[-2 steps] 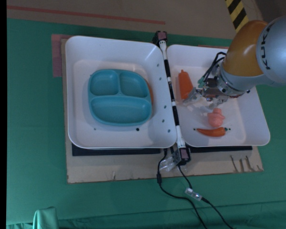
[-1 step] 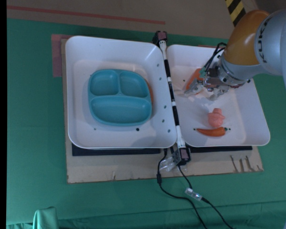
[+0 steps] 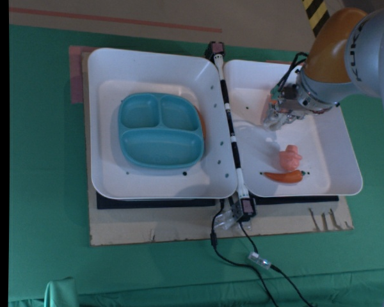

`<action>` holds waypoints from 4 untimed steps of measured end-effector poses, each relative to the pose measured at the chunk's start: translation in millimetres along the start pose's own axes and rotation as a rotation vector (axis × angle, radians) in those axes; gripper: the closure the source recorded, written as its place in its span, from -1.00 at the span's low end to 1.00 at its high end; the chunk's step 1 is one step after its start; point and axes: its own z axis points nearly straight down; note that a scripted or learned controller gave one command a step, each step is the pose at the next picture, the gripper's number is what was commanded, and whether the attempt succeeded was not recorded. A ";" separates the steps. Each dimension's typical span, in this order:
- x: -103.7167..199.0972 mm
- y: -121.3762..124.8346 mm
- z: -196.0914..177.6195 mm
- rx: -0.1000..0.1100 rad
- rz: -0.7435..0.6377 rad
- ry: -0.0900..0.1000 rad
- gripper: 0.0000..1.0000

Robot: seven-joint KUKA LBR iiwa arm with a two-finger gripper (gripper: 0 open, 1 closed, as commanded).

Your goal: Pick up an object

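In the right bin point(image 3: 345, 165), a pink lumpy toy point(image 3: 290, 157) lies near the front, with an orange chili pepper point(image 3: 285, 176) just in front of it. My gripper point(image 3: 275, 119) hangs low over the back left part of this bin, well behind both items. A narrow orange object point(image 3: 267, 107) shows against the gripper's left side; I cannot tell whether it is touching or held.
The left bin point(image 3: 102, 75) holds a teal divided plate point(image 3: 160, 130) with an orange edge point(image 3: 203, 123) peeking from under its right side. A black-and-white rod point(image 3: 229, 117) runs between the bins. Cables point(image 3: 256, 261) trail off the bench front.
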 end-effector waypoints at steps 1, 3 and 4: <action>-59.4 24.5 -61.5 0.018 -0.002 0.002 1.00; -77.4 121.0 -147.6 0.018 -0.003 0.001 1.00; -30.0 120.2 -132.7 0.021 -0.003 0.002 1.00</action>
